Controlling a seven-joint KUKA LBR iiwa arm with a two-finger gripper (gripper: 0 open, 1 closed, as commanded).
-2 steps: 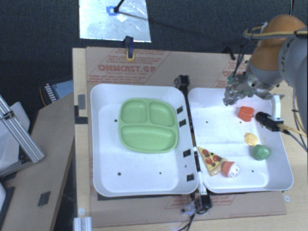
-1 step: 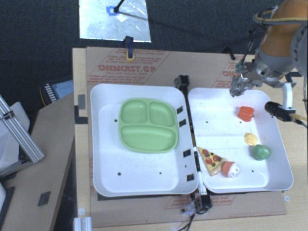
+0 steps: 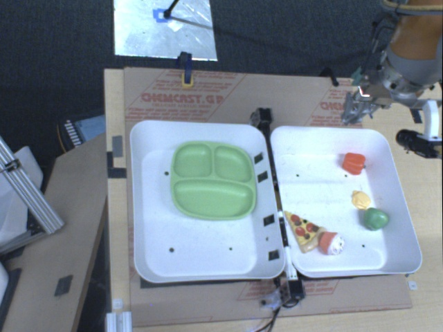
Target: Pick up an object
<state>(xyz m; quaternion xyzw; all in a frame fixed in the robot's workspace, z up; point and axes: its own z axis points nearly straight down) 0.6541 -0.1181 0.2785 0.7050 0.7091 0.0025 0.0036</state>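
The right bin (image 3: 304, 144) holds a red pepper-like toy (image 3: 354, 162), a small yellow piece (image 3: 360, 199), a green round toy (image 3: 376, 218), a pizza slice toy (image 3: 304, 229) and a red-and-white toy (image 3: 331, 243). My gripper (image 3: 358, 107) hangs above the far edge of the right bin, beyond the red toy and apart from it. Nothing shows between its fingers.
A green divided plate (image 3: 211, 180) lies in the left bin (image 3: 149, 199). Black clips (image 3: 263, 116) run along the seam between the bins. A silver sheet (image 3: 165, 18) lies on the dark floor at the back. A metal frame (image 3: 24, 192) stands at the left.
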